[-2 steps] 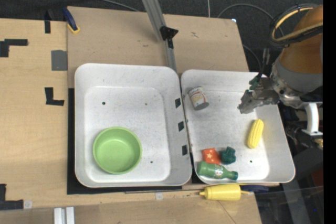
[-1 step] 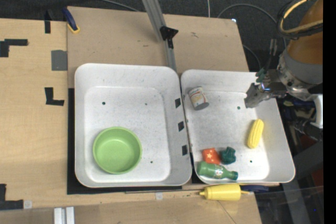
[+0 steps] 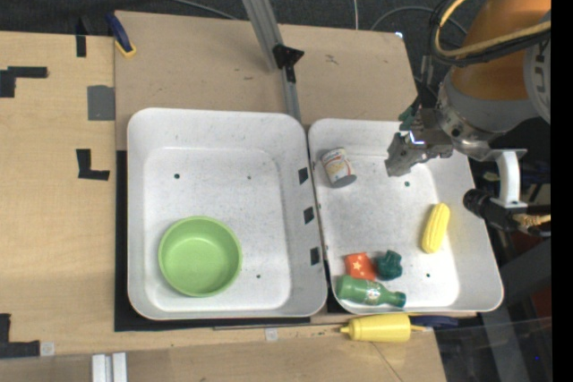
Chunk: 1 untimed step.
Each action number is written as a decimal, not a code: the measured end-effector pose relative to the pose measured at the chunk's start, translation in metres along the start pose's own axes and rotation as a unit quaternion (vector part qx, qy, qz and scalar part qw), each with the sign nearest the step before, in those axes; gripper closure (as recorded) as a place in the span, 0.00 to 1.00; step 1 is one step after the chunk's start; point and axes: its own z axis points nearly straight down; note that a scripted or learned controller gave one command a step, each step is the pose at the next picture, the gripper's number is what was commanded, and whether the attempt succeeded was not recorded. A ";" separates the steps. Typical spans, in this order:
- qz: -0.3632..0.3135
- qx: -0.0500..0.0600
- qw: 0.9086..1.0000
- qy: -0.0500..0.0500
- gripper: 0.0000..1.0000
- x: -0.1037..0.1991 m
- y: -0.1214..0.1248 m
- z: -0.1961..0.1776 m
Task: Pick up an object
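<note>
Grey gripper [image 3: 400, 158] hovers over the right bin [image 3: 474, 282] — finger state cannot be told; small can [image 3: 337, 166] lies just left, yellow corn [image 3: 435, 227] below, apart.

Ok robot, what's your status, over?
Gripper above right bin, nothing seen held. Can nearest, lying beside it. Corn and bottle further off.

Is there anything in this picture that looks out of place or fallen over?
Yes. A yellow bottle lies on its side on the bench, outside the right bin, just past its near edge. Inside that bin, a small can and a green bottle also lie tipped over.
</note>
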 end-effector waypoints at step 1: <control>0.000 0.000 1.000 0.000 1.00 0.045 0.004 0.004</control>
